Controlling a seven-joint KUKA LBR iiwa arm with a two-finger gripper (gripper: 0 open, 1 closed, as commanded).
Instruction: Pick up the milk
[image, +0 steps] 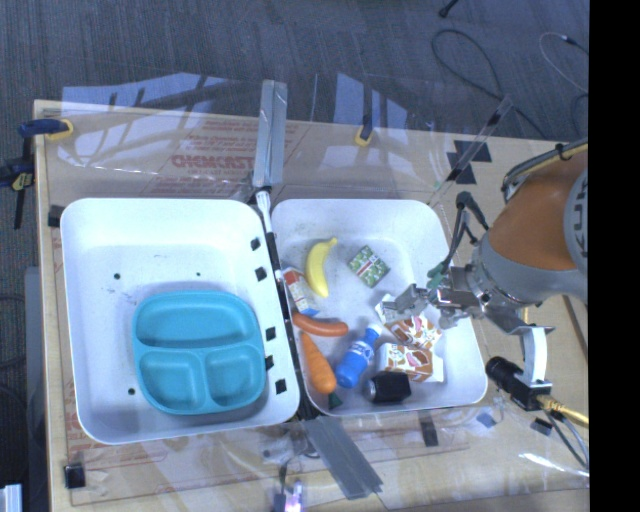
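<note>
A small green and white carton (368, 265), which looks like the milk, lies in the right bin (425, 222) toward its back, to the right of a banana (320, 266). My gripper (408, 300) reaches in from the right and hangs low over the bin's right half. It is just in front of and to the right of the carton, above red and white patterned packets (415, 345). The carton lies apart from the gripper.
The right bin also holds a small red-capped bottle (296, 290), a sausage (320, 324), a carrot (319, 366), a blue bottle (357, 357) and a black object (388, 387). A blue divided tray (197, 351) sits in the left bin (100, 240).
</note>
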